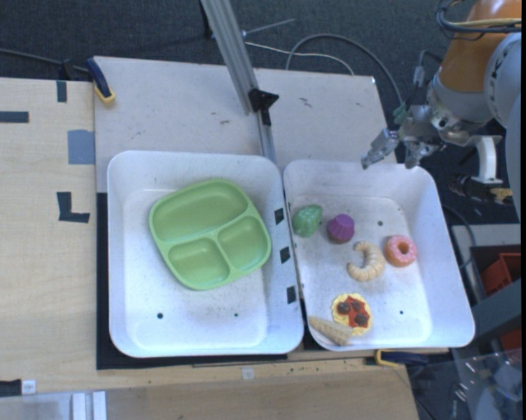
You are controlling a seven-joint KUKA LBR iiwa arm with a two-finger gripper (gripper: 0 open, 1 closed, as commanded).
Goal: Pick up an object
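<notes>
The grey two-finger gripper (388,153) hovers over the right white bin's (446,234) far rim, jaws slightly apart, holding nothing; in that bin, the tan curved croissant (366,262) lies with its long axis running near-to-far

Smooth, matt green plastic on the divided tray (210,232); both white bins (122,261) look scuffed plastic; the pink doughnut (401,251) glossy; the bench (26,234) pale wood grain.

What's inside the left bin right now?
The left bin holds one green divided plate, its three compartments bare. Whatever lies beneath the plate is covered.
</notes>
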